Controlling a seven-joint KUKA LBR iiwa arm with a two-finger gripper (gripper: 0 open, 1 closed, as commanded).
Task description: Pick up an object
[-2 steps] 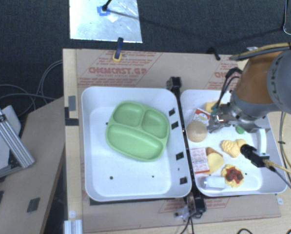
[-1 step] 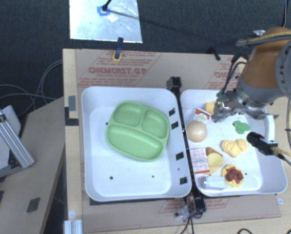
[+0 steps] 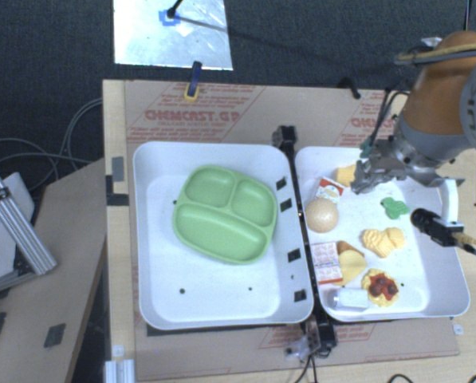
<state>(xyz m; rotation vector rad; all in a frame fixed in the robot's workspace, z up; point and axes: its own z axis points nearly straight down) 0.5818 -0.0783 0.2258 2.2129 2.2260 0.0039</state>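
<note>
The left bin (image 3: 162, 294) is a shallow white plastic tray with rounded corners, and in it lies a smooth pale green plate (image 3: 224, 213) with three compartments, one long and two smaller; much bare white floor is around this plate, most of it toward the near edge. The right bin (image 3: 453, 290) touches the left bin along a middle seam with black clips, and it holds all the small toy food. Taking the round beige ball (image 3: 321, 214) as landmark: just above it is a small red and white packet (image 3: 329, 188), and beyond that a yellow wedge (image 3: 347, 174). The gripper (image 3: 363, 178) hangs just to the upper right of the ball, beside the wedge; its dark metal parts hide the fingers, so I cannot tell how the jaws stand or if they touch anything. To the right of the ball is a small green leafy piece (image 3: 395, 207), and lower right a bumpy yellow piece (image 3: 383, 240). Below the ball lies a flat printed card (image 3: 324, 261), its writing too small to read, then an orange-yellow piece (image 3: 351, 263), a red and yellow piece (image 3: 380, 286) and a white tube (image 3: 351, 298) near the bin's near wall. The board under the bins carries red letters "CHEMCAST" (image 3: 191, 116).
</note>
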